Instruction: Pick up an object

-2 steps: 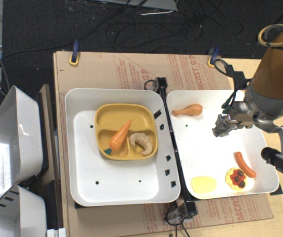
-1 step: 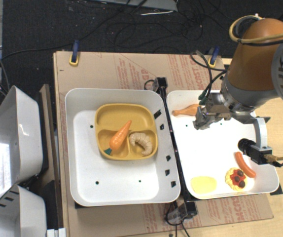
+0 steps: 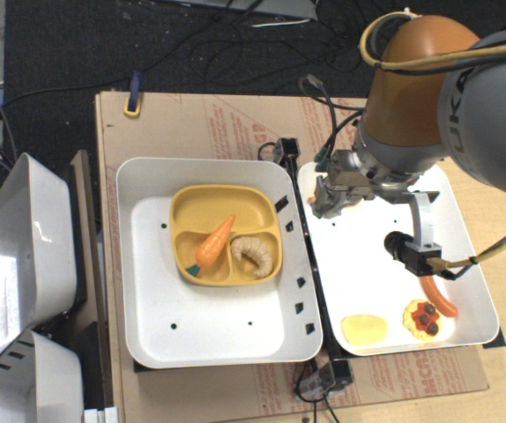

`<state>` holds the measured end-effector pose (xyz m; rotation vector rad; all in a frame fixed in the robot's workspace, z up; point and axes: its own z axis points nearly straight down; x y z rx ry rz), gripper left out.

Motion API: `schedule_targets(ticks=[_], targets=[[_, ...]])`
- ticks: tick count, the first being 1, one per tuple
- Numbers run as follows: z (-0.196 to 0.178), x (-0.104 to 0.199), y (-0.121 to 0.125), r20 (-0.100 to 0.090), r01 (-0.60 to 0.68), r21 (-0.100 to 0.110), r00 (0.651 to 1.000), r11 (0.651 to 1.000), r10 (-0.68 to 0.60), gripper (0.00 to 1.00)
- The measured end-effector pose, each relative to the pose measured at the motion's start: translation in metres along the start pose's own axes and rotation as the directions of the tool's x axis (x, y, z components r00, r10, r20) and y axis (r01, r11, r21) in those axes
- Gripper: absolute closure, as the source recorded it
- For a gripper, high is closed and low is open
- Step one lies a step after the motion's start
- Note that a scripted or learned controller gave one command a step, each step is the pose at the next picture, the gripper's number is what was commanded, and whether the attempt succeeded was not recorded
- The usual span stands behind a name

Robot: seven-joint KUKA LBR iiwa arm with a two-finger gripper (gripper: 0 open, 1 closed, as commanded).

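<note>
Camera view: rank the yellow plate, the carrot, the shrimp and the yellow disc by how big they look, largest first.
1. Yellow plate, by far the largest.
2. Carrot, the longest of the rest.
3. Shrimp and yellow disc look about the same size, so I will not rank them.

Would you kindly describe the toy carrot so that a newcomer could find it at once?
Start at the left white bin, which holds a yellow divided plate. The toy carrot lies aslant across the plate, its green end at the lower left. Its orange, tapered shape sets it apart from the pale curled shrimp beside it on the right.
</note>
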<state>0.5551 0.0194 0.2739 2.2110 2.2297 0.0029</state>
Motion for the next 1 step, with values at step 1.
schedule_targets(ticks=[1], targets=[[0.0235, 0.0459, 0.0304, 0.000, -0.001, 0.001, 1.000, 1.000, 0.001, 1.00]])
